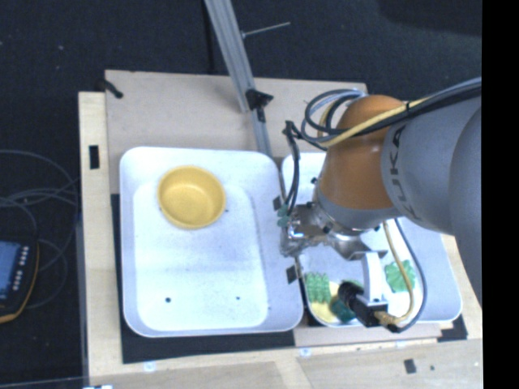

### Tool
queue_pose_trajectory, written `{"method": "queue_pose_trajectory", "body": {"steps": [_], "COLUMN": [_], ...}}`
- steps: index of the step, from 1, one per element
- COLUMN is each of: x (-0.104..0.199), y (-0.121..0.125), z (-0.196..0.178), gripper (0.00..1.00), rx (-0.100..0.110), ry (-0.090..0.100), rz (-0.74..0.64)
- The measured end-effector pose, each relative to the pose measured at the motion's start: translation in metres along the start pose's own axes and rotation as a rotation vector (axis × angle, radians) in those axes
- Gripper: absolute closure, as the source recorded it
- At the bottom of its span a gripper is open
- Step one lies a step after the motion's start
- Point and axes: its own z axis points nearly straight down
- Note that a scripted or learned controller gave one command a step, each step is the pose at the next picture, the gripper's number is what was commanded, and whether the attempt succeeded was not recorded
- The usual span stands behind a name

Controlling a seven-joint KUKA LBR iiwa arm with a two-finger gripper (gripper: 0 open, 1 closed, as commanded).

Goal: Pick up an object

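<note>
Yellow, a bowl point(191, 197) was left alone in the left bin point(146, 298). Green pieces point(317, 285) were crowded in the right bin point(439, 294), and the end effector point(293, 243) was held just beside them, probably to take one; whether it was open could not be told

The grey arm point(438, 168) is reaching in from the right, its orange-banded wrist point(361, 164) angling downward, the tool point(298, 245) hanging beneath it.

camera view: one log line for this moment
arm over right bin | hand above its left side | yellow bowl in left bin | green pieces in right bin
</note>
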Motion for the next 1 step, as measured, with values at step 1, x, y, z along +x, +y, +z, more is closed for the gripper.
{"method": "queue_pose_trajectory", "body": {"steps": [1], "x": [0.0447], "y": [-0.0005], "z": [0.0015], "gripper": [1.0], "rx": [0.0], "ry": [0.0], "rz": [0.0]}}
